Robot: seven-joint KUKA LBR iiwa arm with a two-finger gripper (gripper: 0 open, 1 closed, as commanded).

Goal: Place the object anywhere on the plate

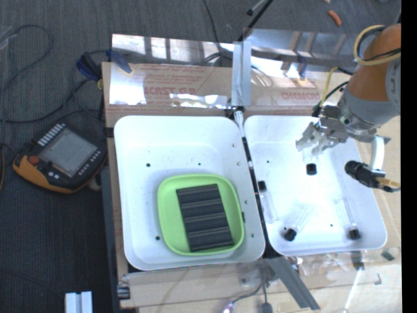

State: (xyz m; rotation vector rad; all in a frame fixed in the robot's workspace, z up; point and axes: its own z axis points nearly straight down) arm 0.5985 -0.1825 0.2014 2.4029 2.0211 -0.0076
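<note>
A green square plate (167,204) lies in the left bin (137,149), toward its front. A dark grey ribbed block (204,217) rests flat on the plate and covers most of its middle. My gripper (315,143) hangs over the back of the right bin (273,142), far to the right of the plate. Its pale fingers (305,142) stand apart, open, with nothing between them. A small black piece (311,169) sits on the bin floor just below the gripper.
Small black pieces (288,233) and clear tubes (301,212) lie scattered on the right bin's floor. A metal divider (239,77) rises behind the bins. A teach pendant (62,156) lies on the floor at left.
</note>
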